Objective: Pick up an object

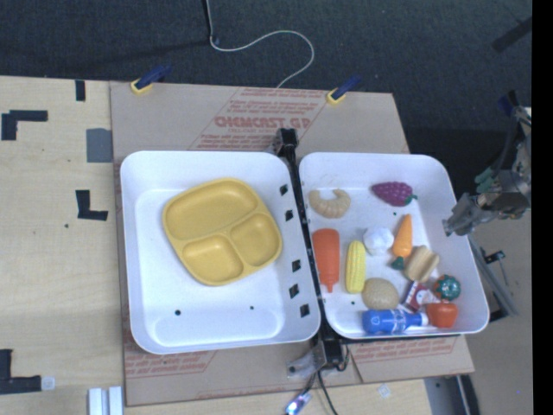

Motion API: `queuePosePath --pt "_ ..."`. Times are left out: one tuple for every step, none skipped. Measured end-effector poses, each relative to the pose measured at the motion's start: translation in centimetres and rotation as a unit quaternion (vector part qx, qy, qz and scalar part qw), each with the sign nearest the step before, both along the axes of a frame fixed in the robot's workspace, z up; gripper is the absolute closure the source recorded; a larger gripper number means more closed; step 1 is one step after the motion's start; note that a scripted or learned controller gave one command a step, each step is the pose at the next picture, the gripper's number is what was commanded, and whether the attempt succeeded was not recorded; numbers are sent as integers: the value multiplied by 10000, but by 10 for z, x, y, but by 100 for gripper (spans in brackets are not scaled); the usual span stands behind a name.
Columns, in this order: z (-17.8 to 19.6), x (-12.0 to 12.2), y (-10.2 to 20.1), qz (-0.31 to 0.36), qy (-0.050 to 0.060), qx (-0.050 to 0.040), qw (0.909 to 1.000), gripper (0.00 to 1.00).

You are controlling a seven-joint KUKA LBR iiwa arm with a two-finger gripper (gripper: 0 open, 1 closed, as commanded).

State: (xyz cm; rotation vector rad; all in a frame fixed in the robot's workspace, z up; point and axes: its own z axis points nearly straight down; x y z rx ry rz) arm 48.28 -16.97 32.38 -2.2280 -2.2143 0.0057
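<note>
The right white bin holds several toy foods: a croissant, purple grapes, an orange sausage, a corn cob, a white garlic bulb, a carrot, a bread roll, a potato, a blue bottle, a red tomato and a green ball. My gripper hangs just outside this bin's right wall, level with the carrot. It is small and blurred here, and nothing shows in it.
The left white bin carries a yellow divided plate. Black clips line the seam between the bins. Both bins rest on a cardboard sheet, and a white cable loops behind it.
</note>
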Motion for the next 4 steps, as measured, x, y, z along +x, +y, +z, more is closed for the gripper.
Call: queuePosePath --pt "-69 -1 -40 14 23 13 10000 100" --pt "-32 1 31 67 -18 18 10000 100" --pt "13 2 102 81 -29 22 10000 100" --pt "-29 0 30 -5 12 1 10000 100"
